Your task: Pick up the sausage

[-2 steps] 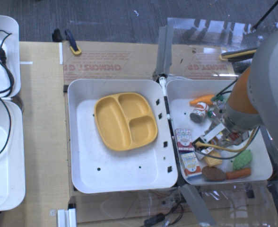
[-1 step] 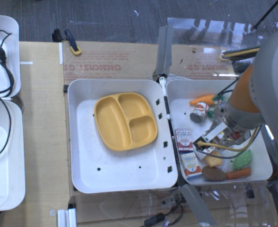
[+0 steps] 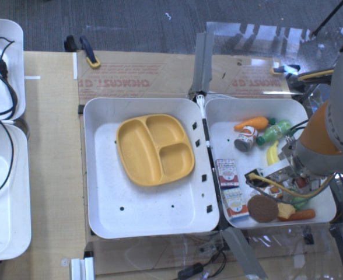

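The arm (image 3: 320, 142) is reaching into the right bin (image 3: 218, 112), its jaws hovering near the brown disc (image 3: 262, 208); I cannot tell their state. The sausage (image 3: 304, 214) is lying just right of that disc, calling for a short descent.

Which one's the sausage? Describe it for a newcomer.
Go to the right-hand bin, its near edge. Past the brown disc and the yellow chunk lies the sausage: a slim reddish-orange stick, thinner than the carrot at the far end.
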{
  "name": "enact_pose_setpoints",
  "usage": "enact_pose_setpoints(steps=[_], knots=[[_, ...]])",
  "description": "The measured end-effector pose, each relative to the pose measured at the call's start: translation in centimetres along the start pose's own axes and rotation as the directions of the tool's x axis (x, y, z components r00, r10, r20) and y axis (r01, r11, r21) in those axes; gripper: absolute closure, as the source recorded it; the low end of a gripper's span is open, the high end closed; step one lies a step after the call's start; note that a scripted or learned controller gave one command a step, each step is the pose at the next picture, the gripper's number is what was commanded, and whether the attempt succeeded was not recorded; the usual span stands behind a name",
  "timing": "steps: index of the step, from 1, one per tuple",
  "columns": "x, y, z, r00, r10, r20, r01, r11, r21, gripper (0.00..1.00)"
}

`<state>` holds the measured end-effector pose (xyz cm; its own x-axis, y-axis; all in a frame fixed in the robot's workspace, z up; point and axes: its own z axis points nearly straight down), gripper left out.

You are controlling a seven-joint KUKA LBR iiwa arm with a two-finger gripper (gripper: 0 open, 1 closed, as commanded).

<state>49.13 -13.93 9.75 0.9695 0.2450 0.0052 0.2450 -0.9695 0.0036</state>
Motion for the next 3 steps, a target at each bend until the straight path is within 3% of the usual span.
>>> enact_pose_setpoints(steps=[1,2,3], knots=[[-0.1,0.0,-0.8,1.000,-0.003,0.004,0.003,1.000,0.002,1.00],[9.5,0.3,-13.0,1.000,0.023,0.010,-0.023,1.000,0.003,1.00],[9.5,0.3,-13.0,1.000,0.023,0.010,-0.023,1.000,0.004,0.00]])
